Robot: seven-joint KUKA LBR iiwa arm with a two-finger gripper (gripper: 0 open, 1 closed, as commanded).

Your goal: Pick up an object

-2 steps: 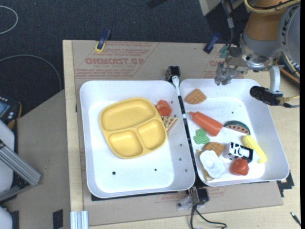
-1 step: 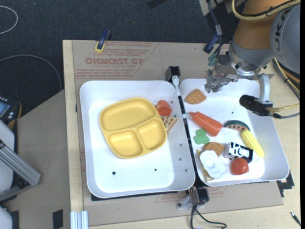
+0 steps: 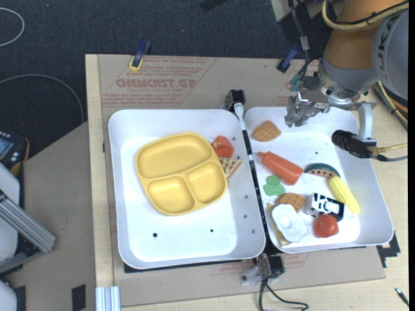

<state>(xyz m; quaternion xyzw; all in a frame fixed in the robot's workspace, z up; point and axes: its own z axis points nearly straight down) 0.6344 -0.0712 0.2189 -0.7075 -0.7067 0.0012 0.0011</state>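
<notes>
My gripper [image 3: 299,116] hangs over the back edge of the right bin [image 3: 373,222], a little right of a tan biscuit-shaped piece [image 3: 266,131]. Nothing shows between it and the bin floor. Further forward in that bin lie an orange-red carrot-like toy [image 3: 281,164], a green piece [image 3: 273,186], a watermelon slice [image 3: 322,170], a yellow corn cob [image 3: 343,194], a black-and-white item [image 3: 324,205], a red tomato [image 3: 326,225], a brown waffle piece [image 3: 292,201] and a white lump [image 3: 288,223].
The left bin [image 3: 130,238] holds a yellow divided plate [image 3: 181,172], with a red toy [image 3: 222,146] and a lattice wafer [image 3: 230,167] at its right side. The ridge between the bins [image 3: 251,173] runs close to the carrot-like toy.
</notes>
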